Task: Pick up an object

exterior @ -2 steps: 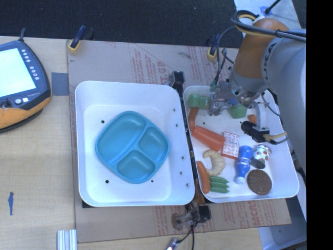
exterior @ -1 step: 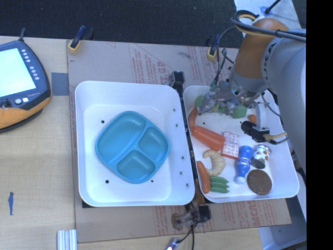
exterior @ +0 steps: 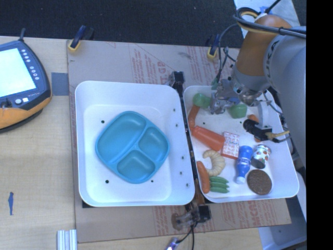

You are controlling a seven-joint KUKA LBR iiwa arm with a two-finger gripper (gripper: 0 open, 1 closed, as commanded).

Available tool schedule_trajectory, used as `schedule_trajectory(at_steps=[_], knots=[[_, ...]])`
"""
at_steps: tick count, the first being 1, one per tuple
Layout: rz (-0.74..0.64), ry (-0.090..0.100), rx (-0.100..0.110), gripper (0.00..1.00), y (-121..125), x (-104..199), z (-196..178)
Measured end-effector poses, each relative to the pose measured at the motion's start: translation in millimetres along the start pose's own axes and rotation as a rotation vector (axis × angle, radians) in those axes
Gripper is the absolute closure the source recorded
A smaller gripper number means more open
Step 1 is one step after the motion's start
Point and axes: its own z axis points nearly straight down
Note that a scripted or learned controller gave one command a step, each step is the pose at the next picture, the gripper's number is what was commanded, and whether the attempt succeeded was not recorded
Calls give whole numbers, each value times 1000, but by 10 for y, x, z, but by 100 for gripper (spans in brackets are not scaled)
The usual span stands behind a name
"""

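The pincer [exterior: 221, 104] hangs low over the far end of the right bin [exterior: 291, 160], between two green blocks [exterior: 202, 101]; whether it is spread I cannot tell. Best to centre over one block, clear of the orange bottle [exterior: 208, 137], before descending.

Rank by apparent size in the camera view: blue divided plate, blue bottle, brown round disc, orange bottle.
1. blue divided plate, by far largest
2. orange bottle
3. blue bottle and brown round disc: too alike to rank
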Motion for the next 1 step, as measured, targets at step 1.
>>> schedule_trajectory(at_steps=[1], knots=[[-1, 0, 0, 0, 1, 1, -1]])
